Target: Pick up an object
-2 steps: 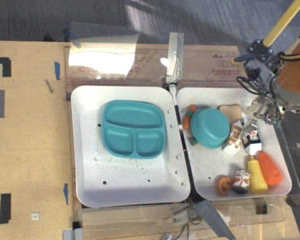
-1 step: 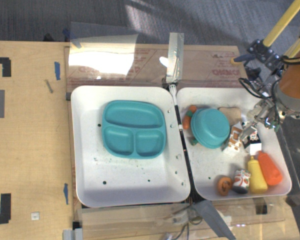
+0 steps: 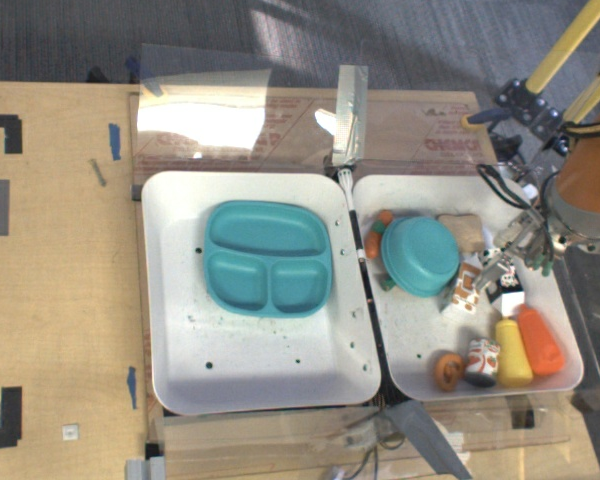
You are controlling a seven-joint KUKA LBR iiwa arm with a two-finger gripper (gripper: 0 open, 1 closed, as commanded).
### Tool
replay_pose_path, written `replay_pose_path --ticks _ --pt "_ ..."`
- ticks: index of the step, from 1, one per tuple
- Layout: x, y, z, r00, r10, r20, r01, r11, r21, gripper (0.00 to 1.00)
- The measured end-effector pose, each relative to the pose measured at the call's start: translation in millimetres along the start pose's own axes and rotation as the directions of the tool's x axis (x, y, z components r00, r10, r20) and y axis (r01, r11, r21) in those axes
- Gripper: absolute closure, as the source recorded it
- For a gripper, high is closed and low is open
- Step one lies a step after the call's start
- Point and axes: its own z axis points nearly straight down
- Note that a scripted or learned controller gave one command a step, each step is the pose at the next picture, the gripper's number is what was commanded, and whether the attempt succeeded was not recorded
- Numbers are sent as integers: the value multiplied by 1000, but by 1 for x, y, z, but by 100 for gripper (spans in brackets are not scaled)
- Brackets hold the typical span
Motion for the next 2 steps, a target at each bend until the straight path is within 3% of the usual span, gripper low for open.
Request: replay_pose_path --ticks 1,2 --pt "-10 -3 2 987 156 -22 -156 988 7 0" --pt "-6 -6 1 981 193 -13 -193 981 3 0"
